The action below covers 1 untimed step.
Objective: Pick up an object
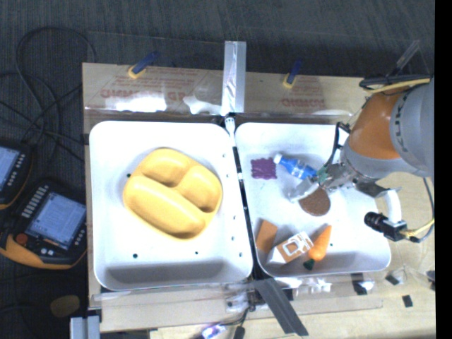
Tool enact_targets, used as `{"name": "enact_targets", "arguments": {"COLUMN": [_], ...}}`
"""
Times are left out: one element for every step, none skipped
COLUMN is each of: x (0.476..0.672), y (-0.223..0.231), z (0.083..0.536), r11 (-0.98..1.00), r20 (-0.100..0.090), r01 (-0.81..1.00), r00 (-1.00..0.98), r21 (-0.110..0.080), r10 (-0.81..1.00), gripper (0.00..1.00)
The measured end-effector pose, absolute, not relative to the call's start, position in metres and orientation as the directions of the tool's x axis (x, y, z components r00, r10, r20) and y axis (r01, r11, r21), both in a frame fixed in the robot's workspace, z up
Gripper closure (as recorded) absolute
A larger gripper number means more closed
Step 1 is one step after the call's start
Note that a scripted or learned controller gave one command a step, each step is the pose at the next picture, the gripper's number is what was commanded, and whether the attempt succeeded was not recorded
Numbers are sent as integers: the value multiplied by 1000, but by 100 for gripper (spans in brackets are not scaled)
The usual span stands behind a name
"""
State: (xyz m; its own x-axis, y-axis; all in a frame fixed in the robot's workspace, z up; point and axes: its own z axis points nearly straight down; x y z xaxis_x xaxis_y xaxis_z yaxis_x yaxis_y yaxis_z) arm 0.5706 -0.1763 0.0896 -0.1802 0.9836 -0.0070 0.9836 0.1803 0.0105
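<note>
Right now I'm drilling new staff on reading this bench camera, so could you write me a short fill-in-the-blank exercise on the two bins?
1. The big yellow foam lump lies in the ____ white bin.
2. The orange plastic carrot lies in the ____ white bin.
3. The small purple flat piece lies in the same bin as the ____.
4. The gripper hovers beside a round ____ disc.

Missing words: left; right; carrot; brown
</note>
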Motion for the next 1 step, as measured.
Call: {"name": "enact_targets", "arguments": {"x": [571], "y": [-176], "z": [98], "r11": [181], "r20": [-7], "r01": [983], "r00": [-181], "r21": [9], "r10": [983], "gripper": [100]}}
